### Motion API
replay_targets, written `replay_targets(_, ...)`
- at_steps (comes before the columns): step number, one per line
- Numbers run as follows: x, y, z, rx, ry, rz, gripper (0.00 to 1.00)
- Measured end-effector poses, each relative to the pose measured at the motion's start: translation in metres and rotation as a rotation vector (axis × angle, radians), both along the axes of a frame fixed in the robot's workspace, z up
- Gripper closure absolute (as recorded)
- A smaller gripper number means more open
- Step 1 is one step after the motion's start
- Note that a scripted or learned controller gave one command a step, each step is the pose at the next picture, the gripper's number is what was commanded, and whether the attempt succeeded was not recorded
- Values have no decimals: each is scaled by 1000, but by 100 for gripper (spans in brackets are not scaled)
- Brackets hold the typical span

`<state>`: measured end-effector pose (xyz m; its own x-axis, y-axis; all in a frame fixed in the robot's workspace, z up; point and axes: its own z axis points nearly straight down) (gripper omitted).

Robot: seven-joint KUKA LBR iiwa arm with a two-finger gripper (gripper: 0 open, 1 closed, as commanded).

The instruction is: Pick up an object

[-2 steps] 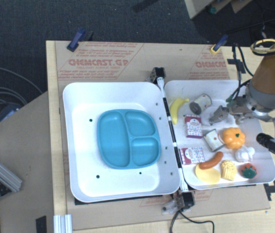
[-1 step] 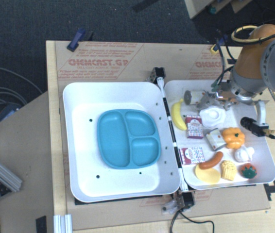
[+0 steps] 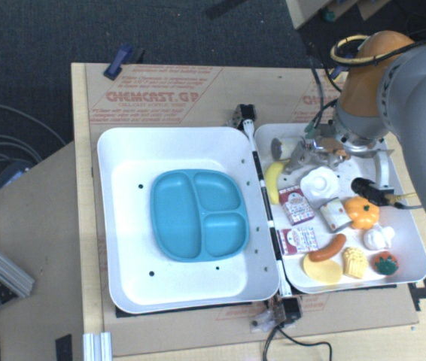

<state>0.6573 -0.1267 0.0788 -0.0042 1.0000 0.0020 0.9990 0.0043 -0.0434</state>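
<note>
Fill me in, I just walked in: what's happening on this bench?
A grey robot arm with an orange band reaches into the right white bin, crowded with toy food, its gripper low near the yellow banana. Nothing is visibly lifted. The left white bin holds a blue divided plate.

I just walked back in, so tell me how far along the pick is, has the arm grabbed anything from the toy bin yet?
Nothing looks picked yet. The gripper is low over the back of the right bin, near the banana and a white round toy, but no item is visibly between its fingers. The blue divided plate sits in the left bin. Grasping and lifting an object remain.
</note>
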Motion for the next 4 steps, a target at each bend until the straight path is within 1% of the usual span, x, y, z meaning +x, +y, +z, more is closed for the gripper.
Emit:
replay_targets(1,2,29,1,0,-10,-3,0)
replay_targets(2,3,29,12,-1,-14,-3,100)
replay_targets(3,3,29,12,-1,-13,-2,0)
replay_targets(4,4,29,22,-2,-15,-2,100)
